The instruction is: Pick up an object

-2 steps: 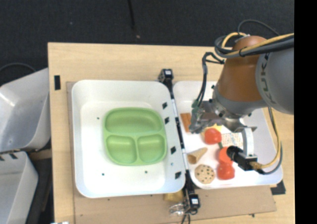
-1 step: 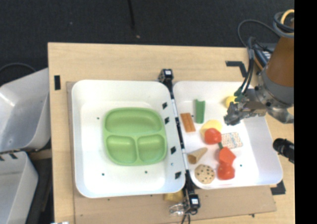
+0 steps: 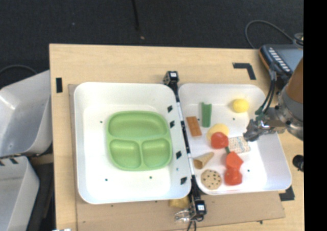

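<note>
Where jaws hover by speckled packet: grip state unclear, no legible writing.

This is a robot lab or test cell, not a home. A plain wooden bench stands on dark carpet, with black corner marks taped on its top. Two white bins sit clamped side by side by black clips along the shared edge. One bin holds a green divided tray; the other holds toy food, such as a cookie and a lemon. Loose cables run over the floor, and an industrial arm reaches in from the right.
</note>
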`<state>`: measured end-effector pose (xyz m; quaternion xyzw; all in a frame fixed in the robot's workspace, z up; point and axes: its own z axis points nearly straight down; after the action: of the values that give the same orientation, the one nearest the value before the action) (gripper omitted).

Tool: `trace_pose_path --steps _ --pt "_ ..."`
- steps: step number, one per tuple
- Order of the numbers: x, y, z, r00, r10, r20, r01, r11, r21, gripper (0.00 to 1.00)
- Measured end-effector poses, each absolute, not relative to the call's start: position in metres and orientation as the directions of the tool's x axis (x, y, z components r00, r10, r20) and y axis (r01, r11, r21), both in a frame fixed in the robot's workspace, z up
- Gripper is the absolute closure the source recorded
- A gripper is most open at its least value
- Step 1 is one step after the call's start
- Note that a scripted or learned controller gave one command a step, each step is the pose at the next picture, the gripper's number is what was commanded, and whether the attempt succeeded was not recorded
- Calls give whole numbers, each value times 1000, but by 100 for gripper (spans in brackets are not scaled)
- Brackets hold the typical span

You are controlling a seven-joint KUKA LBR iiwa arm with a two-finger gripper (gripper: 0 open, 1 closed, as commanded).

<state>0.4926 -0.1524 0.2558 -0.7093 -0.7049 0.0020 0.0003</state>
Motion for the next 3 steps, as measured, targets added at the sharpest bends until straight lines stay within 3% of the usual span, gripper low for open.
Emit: trace_pose_path --steps 1,2,3 --pt "488 -186 225 4 1000 -2 1000 -4 -2 100" --pt "490 -184 227 2 1000 -1 1000 -2 2 0" --pt "488 -207 94 3 1000 -2 1000 -3 -4 0"
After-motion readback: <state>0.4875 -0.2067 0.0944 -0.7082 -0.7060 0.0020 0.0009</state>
